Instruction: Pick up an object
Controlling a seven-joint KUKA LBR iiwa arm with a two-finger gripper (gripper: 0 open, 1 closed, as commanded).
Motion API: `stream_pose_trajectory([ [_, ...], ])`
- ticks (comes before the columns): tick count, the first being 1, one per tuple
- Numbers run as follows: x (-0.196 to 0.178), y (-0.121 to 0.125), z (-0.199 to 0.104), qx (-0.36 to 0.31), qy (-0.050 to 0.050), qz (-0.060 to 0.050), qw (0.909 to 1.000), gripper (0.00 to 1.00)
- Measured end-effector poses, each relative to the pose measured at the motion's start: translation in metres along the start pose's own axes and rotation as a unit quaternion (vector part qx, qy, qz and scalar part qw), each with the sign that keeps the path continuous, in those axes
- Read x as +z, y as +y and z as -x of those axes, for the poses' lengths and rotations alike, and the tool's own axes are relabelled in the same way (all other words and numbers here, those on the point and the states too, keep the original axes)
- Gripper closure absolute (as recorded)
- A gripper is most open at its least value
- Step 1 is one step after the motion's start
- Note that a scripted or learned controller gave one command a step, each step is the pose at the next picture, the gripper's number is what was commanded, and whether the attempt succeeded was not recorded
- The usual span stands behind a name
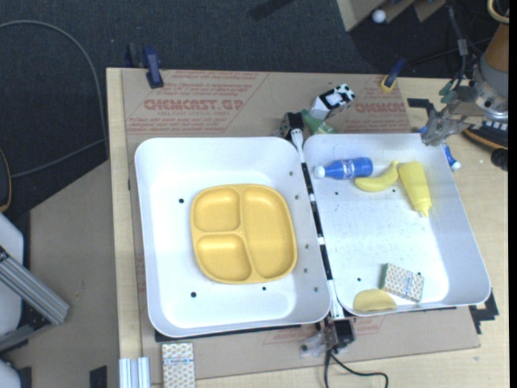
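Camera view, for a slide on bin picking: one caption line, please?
Tool at the right bin's far corner; blue bottle, banana and yellow bottle inside; yellow tray left.

Arm (493, 71) upper right, gripper (437, 128) pointing down.

Plate (242, 234) in left bin (153, 176); bottle (346, 169) in right bin (452, 241)

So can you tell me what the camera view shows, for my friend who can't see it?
The robot's gripper hovers at the right bin's far corner, above a blue bottle, banana, yellow squeeze bottle, patterned packet and yellow piece. The left bin holds a yellow divided plate.
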State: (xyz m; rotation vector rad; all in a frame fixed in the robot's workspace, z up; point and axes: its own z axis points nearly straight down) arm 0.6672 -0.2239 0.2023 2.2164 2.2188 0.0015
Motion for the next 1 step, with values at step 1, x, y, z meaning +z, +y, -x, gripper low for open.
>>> stream_pose_trajectory([
  [1,-0.0032,0.0,-0.0001,0.0,0.0,0.0,1.0,1.0],
])
